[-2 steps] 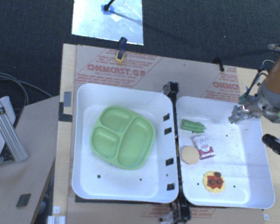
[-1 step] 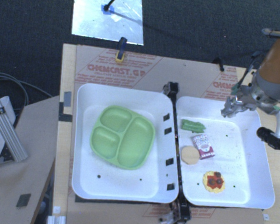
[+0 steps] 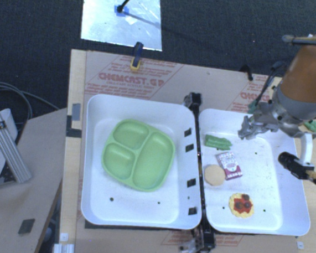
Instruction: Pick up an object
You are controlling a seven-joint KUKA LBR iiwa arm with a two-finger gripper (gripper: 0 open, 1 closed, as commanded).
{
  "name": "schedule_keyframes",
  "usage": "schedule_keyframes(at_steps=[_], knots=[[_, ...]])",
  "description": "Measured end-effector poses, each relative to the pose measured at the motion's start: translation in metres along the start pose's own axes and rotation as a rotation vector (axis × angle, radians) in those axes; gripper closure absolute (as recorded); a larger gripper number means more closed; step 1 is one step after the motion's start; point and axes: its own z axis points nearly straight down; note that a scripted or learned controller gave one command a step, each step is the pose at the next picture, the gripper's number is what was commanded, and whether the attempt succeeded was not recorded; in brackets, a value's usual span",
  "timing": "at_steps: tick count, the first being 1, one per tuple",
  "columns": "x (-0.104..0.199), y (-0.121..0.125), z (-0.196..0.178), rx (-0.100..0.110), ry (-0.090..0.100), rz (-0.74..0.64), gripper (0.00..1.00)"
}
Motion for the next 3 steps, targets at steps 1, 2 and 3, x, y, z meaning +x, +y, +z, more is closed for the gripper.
schedule_keyframes(at_steps=[1,2,3], knots=[[-0.003,0.001,0.001,-0.001,-0.002,0.004,0.0],[-0.05,-0.071,0.026,0.006,-0.002,0.013,0.0],[-0.036,-0.059,0.058,0.002,-0.001,0.004,0.0]])
